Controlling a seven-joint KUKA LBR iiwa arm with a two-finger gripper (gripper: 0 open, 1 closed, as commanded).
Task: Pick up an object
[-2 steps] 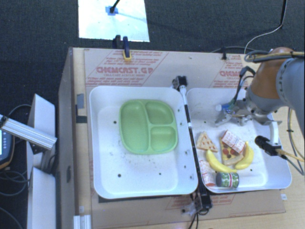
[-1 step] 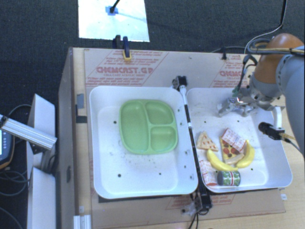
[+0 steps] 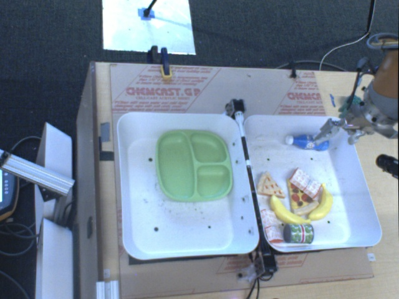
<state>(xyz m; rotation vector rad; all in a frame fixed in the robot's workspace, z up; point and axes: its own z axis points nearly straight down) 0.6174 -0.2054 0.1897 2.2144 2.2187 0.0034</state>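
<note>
The right bin (image 3: 349,167) holds several toy foods. A blue bottle (image 3: 310,142) with a white cap lies near its far wall. Closer to the front lie a pizza slice (image 3: 270,185), a red and white box (image 3: 305,182), a yellow banana (image 3: 288,213) and a small can (image 3: 298,233). My gripper (image 3: 340,133) hangs over the bin's far right corner, just right of the blue bottle. Its two fingers stand apart, open, with nothing between them. The left fingertip (image 3: 325,131) is close to the bottle's blue end.
A green divided plate (image 3: 193,166) lies in the left bin (image 3: 140,229). A black rod (image 3: 246,161) runs along the ridge between the bins. A second banana (image 3: 324,205) curves beside the box. The arm's grey body (image 3: 381,104) rises at the right edge.
</note>
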